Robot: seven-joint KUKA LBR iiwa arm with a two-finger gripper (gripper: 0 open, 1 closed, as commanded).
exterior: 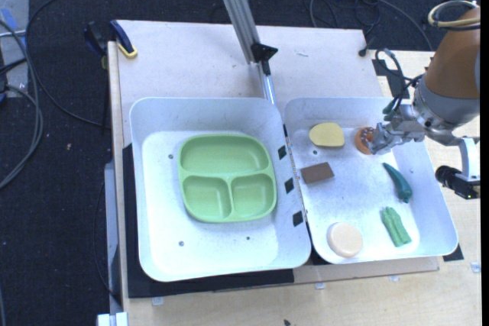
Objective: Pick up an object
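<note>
Orange toy piece (365,140) sits right at the tip of the tool (377,137), in the right bin (428,187); I cannot tell the tool's state. It looks small, light and rigid, probably slippery plastic, best pinched across its middle.

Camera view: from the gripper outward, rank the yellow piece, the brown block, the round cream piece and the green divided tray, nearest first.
Measured from the gripper at the right bin's far edge:
1. Yellow piece, just to its left.
2. Brown block, near the bin's left wall.
3. Round cream piece, at the bin's near edge.
4. Green divided tray, in the left bin.
</note>
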